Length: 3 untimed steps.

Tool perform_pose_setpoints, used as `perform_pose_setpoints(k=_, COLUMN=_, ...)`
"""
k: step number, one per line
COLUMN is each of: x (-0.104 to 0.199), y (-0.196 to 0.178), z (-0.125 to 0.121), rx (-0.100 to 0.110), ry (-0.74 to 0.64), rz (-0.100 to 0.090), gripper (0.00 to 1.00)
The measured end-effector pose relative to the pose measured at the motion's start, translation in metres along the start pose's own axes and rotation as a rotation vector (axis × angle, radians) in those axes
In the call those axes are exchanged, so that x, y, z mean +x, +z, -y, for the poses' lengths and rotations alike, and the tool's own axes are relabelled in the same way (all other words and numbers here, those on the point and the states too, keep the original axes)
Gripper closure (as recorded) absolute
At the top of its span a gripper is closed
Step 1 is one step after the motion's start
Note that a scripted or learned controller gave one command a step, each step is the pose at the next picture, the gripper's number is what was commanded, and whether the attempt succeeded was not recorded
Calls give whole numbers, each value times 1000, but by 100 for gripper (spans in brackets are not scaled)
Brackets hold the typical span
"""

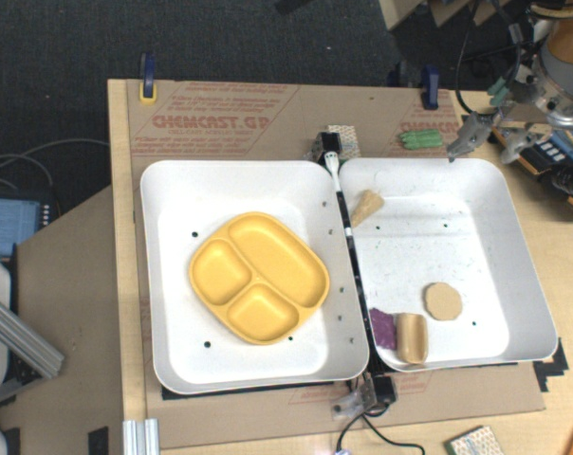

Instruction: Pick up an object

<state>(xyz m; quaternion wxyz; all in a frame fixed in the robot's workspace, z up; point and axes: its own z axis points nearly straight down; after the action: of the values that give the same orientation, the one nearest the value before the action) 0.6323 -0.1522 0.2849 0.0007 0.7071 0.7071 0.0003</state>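
Objects in right bin (514,254): tan disc (443,301), purple piece (384,326), tan cylinder (413,336). Gripper (471,133) beyond bin's far rim, touching nothing; finger spread unclear.

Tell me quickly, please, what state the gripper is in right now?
Gripper: above the far edge of the right bin, nothing visibly held; whether it is open or closed cannot be told.

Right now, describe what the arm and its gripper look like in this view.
At the view's upper right, the arm shows as a pale grey rounded body. Dark cables run along its top. The gripper is a slim grey metal piece ending in thin fingers, with a small teal part above it.
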Motion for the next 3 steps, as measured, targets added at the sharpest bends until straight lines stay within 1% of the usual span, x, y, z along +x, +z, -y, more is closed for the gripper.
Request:
perform_pose_setpoints(k=1, x=-11, y=125, z=78, rx=17, ry=4, rz=-5, gripper=0)
perform_pose_setpoints(k=2, x=-13, y=204, z=158, rx=9, ry=4, rz=-4, gripper=0)
perform_pose_setpoints(k=3, x=31, y=200, z=127, rx=-2, ry=-4, rz=0, gripper=0)
